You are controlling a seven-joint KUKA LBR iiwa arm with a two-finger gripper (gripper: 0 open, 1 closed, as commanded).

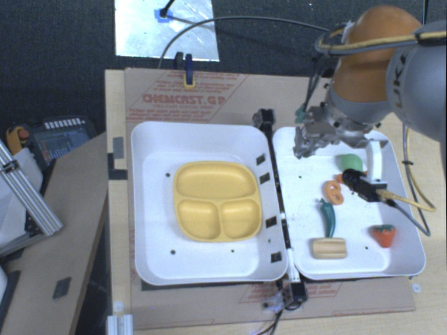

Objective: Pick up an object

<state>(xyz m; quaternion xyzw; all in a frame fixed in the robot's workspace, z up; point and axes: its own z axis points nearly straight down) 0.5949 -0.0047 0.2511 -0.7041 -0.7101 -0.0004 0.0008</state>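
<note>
My gripper [304, 147] hangs over the back left corner of the right bin [405, 257], with nothing visibly in it. Loose in that bin lie a green object [350, 162] at the back, an orange ring-shaped piece [334, 193] in the middle, a dark green pepper-like piece [327, 219] just in front of it, a tan block [328, 248] near the front wall, and a red and green piece [383, 236] at the front right. The green object is the nearest to the gripper, a short way to its right.
The left bin [150, 187] holds a yellow divided plate [216, 199] in its middle. A black-clipped divider [274, 187] runs between the two bins. The grey and orange arm [377, 54] covers the back right of the bench.
</note>
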